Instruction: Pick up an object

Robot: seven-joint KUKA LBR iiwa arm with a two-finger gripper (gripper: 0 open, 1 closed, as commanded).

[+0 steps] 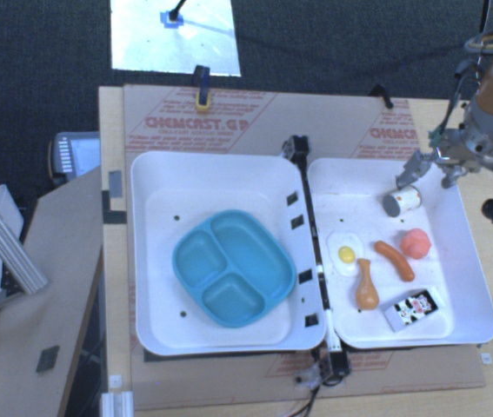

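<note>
The right bin (472, 259) holds a small white and grey cylinder (401, 201), a pink ball (416, 242), an orange sausage (394, 260), a fried egg (346, 254), a brown drumstick (366, 287) and a black and white box (414, 308). My gripper (430, 174) hangs over that bin's far edge, just above and to the right of the cylinder. Its two fingers are spread open and nothing sits between them.
In the left bin (155, 233) lies a blue divided plate (233, 268). A black divider with clips (309, 241) runs between the bins. Cardboard (229, 120) lies under both bins, with a yellow clamp (203, 101) at its far edge.
</note>
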